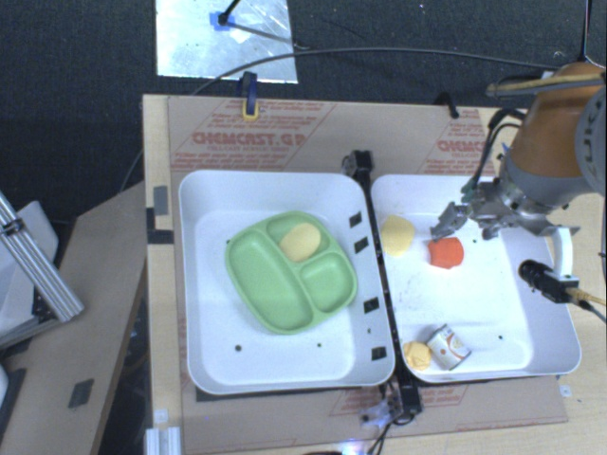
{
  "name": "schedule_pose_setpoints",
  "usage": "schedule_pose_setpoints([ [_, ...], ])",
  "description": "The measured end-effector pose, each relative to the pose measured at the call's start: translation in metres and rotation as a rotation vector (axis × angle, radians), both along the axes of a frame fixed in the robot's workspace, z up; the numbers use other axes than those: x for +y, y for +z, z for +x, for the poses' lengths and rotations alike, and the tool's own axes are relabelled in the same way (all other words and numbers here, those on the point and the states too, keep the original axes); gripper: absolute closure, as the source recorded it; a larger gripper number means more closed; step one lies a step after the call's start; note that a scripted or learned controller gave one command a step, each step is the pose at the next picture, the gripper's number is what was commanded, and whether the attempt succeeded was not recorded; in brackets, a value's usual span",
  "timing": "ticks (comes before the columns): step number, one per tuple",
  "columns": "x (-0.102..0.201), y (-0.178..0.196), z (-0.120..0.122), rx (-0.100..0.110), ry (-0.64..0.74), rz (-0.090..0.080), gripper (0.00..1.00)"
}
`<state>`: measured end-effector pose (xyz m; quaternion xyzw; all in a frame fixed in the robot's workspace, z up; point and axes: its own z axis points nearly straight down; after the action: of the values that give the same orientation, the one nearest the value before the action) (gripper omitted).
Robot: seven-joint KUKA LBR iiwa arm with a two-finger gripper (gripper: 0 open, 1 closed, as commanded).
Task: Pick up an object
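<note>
Hovering just above the red object [446,253], right of frame.
Jaws [453,224] spread, pinching nothing; risked nudging the rounded piece aside and closing empty.

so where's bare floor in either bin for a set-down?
Right bin: open middle between the red object above and the can and small yellow piece at the front. Crowded up top around the gripper and yellow ball. Left bin: strips around the green tray, widest at the front.
</note>
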<state>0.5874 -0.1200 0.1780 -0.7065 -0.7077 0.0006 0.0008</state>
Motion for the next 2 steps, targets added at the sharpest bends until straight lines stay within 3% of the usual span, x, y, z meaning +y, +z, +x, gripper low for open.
schedule_pose_setpoints([
  [1, -0.001, -0.044, -0.006, 0.001, -0.001, 0.001, 0.0],
  [2, -0.001, -0.031, -0.005, -0.004, -0.001, -0.001, 1.0],
])
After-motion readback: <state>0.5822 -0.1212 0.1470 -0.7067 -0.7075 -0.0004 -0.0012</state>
